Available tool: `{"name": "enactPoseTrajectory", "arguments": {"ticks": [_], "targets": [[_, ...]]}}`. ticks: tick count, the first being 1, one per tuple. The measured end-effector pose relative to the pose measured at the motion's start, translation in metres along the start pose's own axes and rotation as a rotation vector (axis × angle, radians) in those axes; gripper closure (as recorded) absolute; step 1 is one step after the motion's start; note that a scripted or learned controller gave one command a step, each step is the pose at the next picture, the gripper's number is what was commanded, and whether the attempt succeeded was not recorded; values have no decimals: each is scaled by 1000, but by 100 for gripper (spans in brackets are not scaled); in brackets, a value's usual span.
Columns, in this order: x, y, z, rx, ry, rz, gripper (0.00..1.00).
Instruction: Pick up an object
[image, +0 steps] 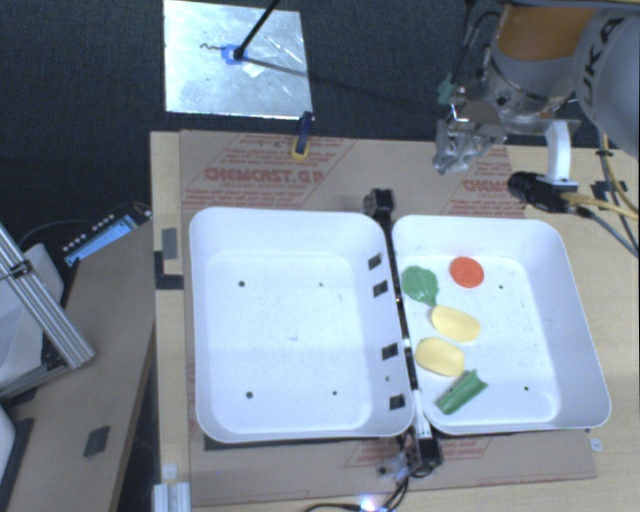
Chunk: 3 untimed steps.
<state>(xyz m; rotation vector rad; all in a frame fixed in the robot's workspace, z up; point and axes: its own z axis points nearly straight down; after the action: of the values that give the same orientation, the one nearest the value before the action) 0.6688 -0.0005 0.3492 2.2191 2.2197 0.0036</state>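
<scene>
Cardboard-topped bench, two white bins: the right bin (570, 300) holds our five pieces, an orange disc (466, 271) at twelve o'clock. We see the gripper (457, 152) hovering beyond its far rim, carrying nothing; open or closed, we cannot tell. Picking hasn't begun.

Right white plastic bin (560, 300) holds five pieces, stacked along its left side: orange round disc (466, 271) rearmost, green leaf-shaped piece (420, 285) left of it, two yellow oval pieces (455, 323) (439, 356) in front, green pod-shaped piece (461, 392) nearest. Left white plastic bin (290, 330) adjoins. Gripper (455, 150) behind right bin.
</scene>
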Motion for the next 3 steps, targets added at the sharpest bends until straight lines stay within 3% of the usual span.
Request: {"name": "enactPoseTrajectory", "arguments": {"ticks": [1, 2, 3], "targets": [[-15, -1, -16, 0, 0, 0, 100], [-75, 0, -7, 1, -1, 2, 100], [-106, 0, -11, -1, -1, 1, 100]]}}
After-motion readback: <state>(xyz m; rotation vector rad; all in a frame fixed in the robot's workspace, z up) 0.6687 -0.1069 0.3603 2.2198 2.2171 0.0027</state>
